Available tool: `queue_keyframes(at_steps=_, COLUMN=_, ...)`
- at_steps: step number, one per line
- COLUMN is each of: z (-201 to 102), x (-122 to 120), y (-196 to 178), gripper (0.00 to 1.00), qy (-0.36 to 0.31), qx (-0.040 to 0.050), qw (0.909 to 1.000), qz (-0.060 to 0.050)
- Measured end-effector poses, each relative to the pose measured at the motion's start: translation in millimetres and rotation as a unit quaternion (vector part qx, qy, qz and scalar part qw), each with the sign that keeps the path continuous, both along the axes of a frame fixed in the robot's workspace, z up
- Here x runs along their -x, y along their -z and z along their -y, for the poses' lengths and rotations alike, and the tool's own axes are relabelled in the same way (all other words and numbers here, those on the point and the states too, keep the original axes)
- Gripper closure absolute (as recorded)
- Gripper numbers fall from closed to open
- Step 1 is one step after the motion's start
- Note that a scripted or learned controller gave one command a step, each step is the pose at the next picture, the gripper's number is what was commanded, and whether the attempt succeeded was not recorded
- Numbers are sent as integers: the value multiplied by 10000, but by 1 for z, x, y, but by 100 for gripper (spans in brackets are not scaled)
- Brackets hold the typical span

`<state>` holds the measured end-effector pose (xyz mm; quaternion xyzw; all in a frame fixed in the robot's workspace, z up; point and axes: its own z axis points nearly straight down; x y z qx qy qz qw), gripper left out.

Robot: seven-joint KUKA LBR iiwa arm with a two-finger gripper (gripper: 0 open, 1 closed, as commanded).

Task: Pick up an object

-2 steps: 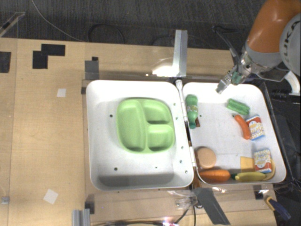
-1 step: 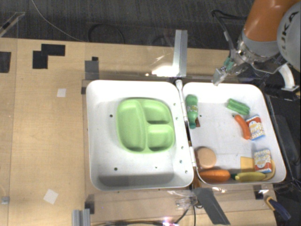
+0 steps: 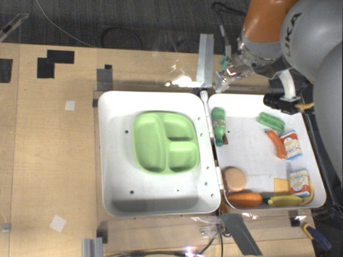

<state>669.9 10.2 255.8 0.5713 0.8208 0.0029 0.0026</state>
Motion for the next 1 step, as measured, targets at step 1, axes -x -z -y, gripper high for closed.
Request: queue_keyframes(at_steps=1, z=-52, x=48, y=11, gripper=100, qy=-705, qx=4, qw=9975, qz=-10)
